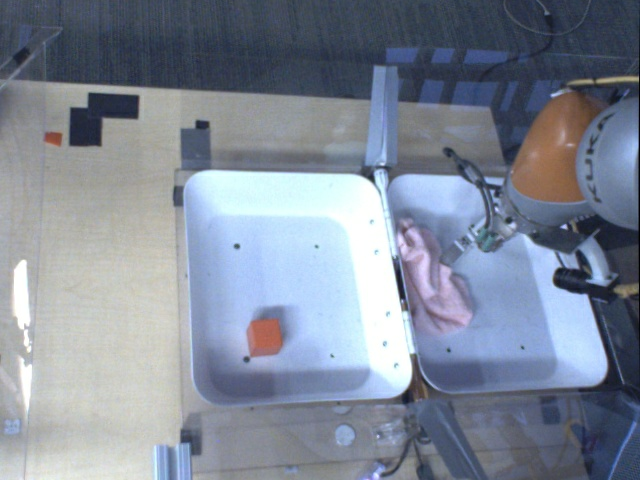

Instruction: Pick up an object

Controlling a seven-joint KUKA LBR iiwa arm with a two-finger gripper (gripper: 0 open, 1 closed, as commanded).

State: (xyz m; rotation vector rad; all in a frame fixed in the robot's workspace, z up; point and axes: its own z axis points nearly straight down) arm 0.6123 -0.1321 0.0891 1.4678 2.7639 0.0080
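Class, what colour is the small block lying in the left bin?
Orange block, seen best in the camera view, on the left bin's white floor.

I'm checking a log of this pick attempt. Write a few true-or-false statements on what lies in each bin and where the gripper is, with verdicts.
1. An orange block lies in the left bin. True.
2. A pink cloth lies in the right bin. True.
3. The cloth lies against that bin's right wall. False: it lies along the left wall.
4. The gripper is over the left bin. False: it is over the right bin, beside the cloth.
5. The block sits in its bin's far right corner. False: it sits near the front left.
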